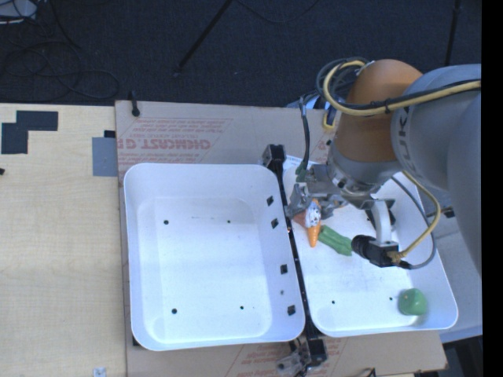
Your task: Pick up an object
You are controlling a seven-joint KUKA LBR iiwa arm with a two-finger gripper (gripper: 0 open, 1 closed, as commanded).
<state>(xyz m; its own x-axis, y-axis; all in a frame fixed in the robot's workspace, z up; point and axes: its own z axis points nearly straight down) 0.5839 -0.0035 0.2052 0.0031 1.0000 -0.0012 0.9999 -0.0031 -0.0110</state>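
Note:
In the right bin (pixel 440 289), an orange cone-shaped toy (pixel 313 235) lies near the left wall, with a green piece (pixel 335 242) stretching to its right. My gripper (pixel 314 204) hangs directly over the orange toy's upper end, low inside the bin and very close to it or touching it. The wrist hides the toy's top. A green ball (pixel 412 301) rests in the bin's near right corner, well away from the gripper.
The left bin (pixel 141 210) adjoins the right one along a black divider (pixel 287 250). A black plug on a cable (pixel 376 251) hangs from the wrist just right of the green piece. The arm's bulk covers the right bin's far side.

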